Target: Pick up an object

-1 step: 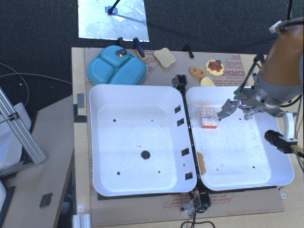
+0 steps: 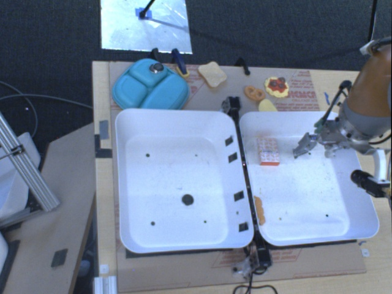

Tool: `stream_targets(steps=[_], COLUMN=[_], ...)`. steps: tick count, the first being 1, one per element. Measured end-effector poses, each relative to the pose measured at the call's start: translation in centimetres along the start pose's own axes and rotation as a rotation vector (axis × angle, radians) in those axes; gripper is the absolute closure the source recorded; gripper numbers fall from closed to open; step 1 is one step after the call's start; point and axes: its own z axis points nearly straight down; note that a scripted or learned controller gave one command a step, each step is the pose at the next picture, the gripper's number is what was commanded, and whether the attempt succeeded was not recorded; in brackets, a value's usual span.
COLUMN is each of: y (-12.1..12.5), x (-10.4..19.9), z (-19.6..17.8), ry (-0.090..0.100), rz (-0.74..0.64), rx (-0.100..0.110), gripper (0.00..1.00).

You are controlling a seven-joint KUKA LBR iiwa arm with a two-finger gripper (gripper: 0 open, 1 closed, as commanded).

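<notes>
The arm comes in from the right edge, its orange band high by the frame's border and the grey wrist angled down and to the left. The gripper (image 2: 313, 146) hangs low at the end of it, one grey finger (image 2: 302, 147) jutting leftward (its partner is hard to separate from the wrist hardware). Nothing shows between the fingers.
</notes>
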Motion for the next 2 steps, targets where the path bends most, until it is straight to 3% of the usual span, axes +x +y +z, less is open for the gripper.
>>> stream_targets(steps=[1,2], y=[4.4,8.7], x=[-4.8,5.3], z=[9.0,8.7], ry=[-0.002,0.004], rz=[-0.003,-0.016], rx=[-0.009,-0.008], gripper=[0.0,0.0])
